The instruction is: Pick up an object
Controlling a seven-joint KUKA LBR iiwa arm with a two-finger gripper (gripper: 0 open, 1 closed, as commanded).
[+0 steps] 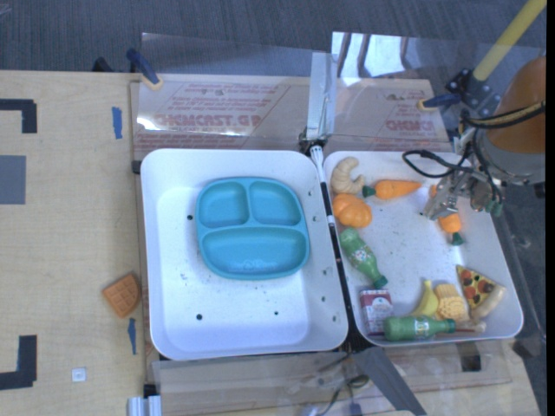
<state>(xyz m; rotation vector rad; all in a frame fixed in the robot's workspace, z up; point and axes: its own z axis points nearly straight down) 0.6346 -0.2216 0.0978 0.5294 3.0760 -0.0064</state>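
1. The arm (520, 120) enters at the upper right of the frame, and its end effector (458, 199) hangs over the upper right part of the right bin (507, 271).
2. Whether the end effector is open or closed cannot be told; the metal parts blur together there.
3. A small orange piece with a green tip (451, 225) lies just below the end effector, close to it; contact cannot be judged.
4. A carrot (395, 189) lies to the left of the end effector, near the bin's top edge, with a croissant (346, 173) and an orange fruit (353, 211) in the bin's upper left corner.
5. A light green bottle (362, 257) lies tilted along the bin's left side.
6. Along the bottom edge of the right bin sit a small red-and-white carton (375, 306), a dark green bottle (418, 326) on its side, a banana (426, 299), a yellow corn piece (449, 302) and a pizza slice (478, 287).
7. The left bin (165, 258) carries a blue divided plate (252, 228).
8. A waffle piece (122, 294) lies on the wooden worktop (65, 232), at the lower left, just outside the left bin.
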